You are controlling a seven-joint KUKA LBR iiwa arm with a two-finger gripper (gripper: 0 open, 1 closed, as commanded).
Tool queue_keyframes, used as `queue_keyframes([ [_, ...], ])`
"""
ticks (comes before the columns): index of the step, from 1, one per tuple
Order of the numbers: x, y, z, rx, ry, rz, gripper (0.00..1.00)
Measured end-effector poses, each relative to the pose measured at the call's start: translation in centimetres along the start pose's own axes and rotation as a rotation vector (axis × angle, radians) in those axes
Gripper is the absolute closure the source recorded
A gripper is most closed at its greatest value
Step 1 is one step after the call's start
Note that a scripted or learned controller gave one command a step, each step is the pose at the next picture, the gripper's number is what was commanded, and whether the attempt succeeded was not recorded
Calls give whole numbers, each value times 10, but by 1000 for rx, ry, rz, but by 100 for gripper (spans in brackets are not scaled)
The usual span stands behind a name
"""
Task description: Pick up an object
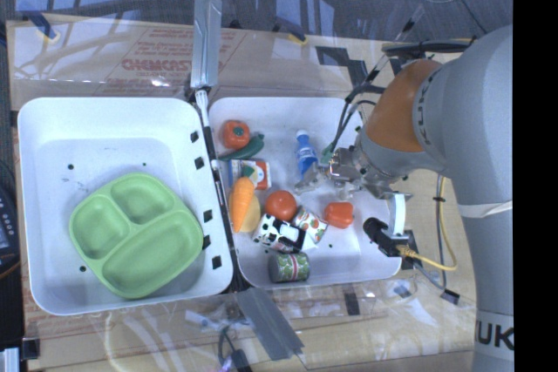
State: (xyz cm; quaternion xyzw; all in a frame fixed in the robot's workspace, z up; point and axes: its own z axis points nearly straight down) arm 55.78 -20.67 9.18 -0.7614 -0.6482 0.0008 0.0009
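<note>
One small blue-and-white bottle (304,154) lying beside the tool (324,172), its finger state impossible to tell.

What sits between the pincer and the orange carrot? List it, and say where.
The pincer hangs over the right bin, near the blue bottle. The carrot lies by the bin's left wall. Between them sits the red tomato; the small orange piece lies just below that line.
</note>
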Motion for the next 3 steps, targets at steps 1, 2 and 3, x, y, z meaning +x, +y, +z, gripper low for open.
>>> queue_keyframes([
  [1, 11, 60, 0, 0, 1, -51, 0],
  [2, 12, 60, -10, 3, 1, -58, 100],
  [3, 45, 89, -113, -4, 0, -213, 100],
])
